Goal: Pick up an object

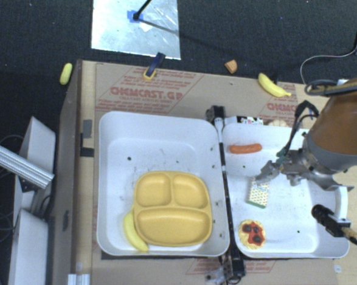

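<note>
The right bin (294,238) holds three toys. An orange sausage (245,148) lies near its far wall. A small green-and-white checked block (259,194) sits in the middle. A round yellow piece with red dots (252,233) rests near the front wall. My gripper (266,173) hangs over the right bin, just above and behind the checked block, with nothing seen in it. The grey and orange arm (344,132) comes in from the right.
In the left bin (113,165) sit a yellow divided plate (173,206) and a yellow banana (133,233) against the plate's front left edge. On the bench behind the bins lie another banana (273,85) and a small orange piece (231,66).
</note>
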`<act>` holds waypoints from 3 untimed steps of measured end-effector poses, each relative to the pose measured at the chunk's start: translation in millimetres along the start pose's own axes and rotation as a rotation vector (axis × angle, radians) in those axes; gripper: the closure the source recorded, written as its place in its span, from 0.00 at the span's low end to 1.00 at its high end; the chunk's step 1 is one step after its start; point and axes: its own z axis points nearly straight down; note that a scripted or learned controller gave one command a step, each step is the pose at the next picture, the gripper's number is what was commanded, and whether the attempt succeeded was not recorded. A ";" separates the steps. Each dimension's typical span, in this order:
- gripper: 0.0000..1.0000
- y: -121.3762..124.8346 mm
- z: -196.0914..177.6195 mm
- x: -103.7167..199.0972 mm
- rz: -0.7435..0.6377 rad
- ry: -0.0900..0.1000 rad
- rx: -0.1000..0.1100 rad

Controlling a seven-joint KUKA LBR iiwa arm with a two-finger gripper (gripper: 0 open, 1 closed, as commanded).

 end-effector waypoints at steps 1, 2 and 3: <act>0.00 8.1 94.3 -4.0 0.003 0.000 0.004; 1.00 10.2 82.2 -4.0 0.002 0.000 -0.002; 0.00 10.1 82.2 -4.0 0.001 0.000 -0.002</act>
